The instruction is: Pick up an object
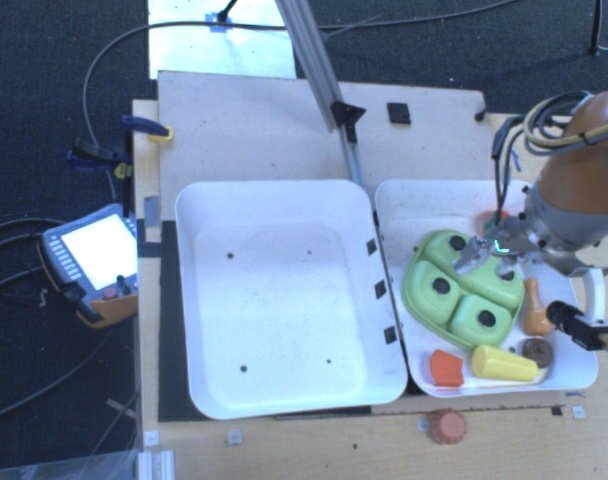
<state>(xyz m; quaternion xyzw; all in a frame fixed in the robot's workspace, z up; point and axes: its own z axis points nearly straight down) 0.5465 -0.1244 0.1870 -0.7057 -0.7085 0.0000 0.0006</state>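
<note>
The right bin [409, 203] holds a large green lumpy toy [457, 290] with dark spots, a yellow cylinder [503, 364], an orange-red block [446, 368], an orange pear-shaped piece [535, 308] and a small brown disc [536, 350]. A red object [487, 220] peeks out behind the arm. My gripper [481, 254] hangs over the upper right part of the green toy, its metal fingers [471, 257] just above or touching it. Nothing shows between them.
The left bin [199, 208] lies beside the right one. A slanted metal pole [314, 53] crosses the back of the bench. A brown disc [447, 427] lies on the bench front edge. A teach pendant [92, 261] sits off the left side.
</note>
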